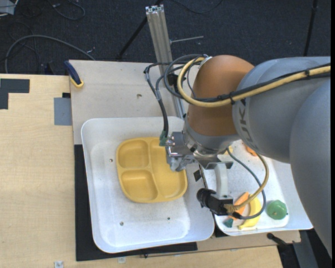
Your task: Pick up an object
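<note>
Item: yellow divided plate (148,172), lying flat in the left bin (100,216), its long axis running near-left to far-right. My claw (181,159) sits over its right rim; I cannot tell its state. To grasp well, I would pinch that raised rim squarely.

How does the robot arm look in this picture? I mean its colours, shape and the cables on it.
The arm is thick, rounded and grey, with a bulbous orange band above the wrist. A yellow cable and black cables loop over the orange part, and thin black wires hang near the metal gripper. A black letter marks the grey shell.
</note>
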